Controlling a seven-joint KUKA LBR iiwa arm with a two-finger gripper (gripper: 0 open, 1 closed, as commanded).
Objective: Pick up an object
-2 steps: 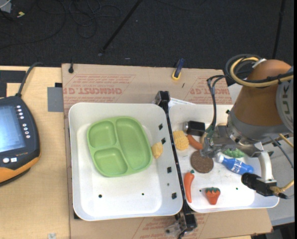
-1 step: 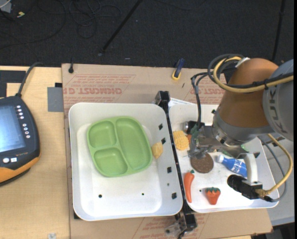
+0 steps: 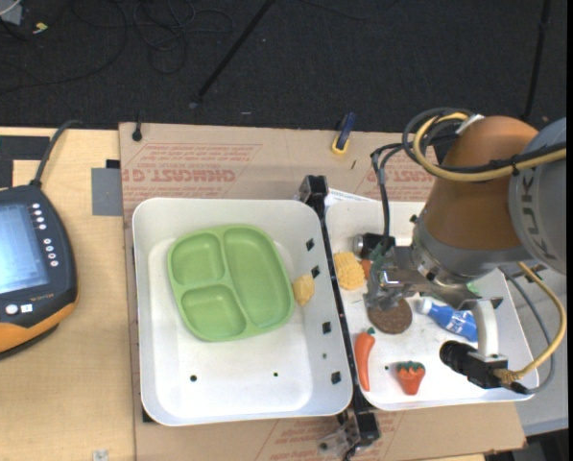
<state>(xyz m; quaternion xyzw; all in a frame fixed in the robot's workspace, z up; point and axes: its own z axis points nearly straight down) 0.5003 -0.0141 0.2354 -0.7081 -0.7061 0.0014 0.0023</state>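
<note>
My gripper (image 3: 388, 284) hangs low over the left part of the right bin (image 3: 516, 392). It is just above a brown round object (image 3: 393, 319), which lies on the bin floor. A yellow corn piece (image 3: 347, 270) lies just left of the gripper. An orange carrot (image 3: 364, 358) lies near the bin's left wall. A red strawberry-like piece (image 3: 411, 377) sits near the front edge. A blue tube (image 3: 451, 318) lies to the right of the brown object, partly under the arm.
The left bin (image 3: 171, 373) holds a green divided plate (image 3: 230, 281) and a small yellow piece (image 3: 303, 289) by its right wall. A black divider rail (image 3: 326, 286) runs between the bins. A tablet-like pendant (image 3: 17, 267) rests at the far left of the bench.
</note>
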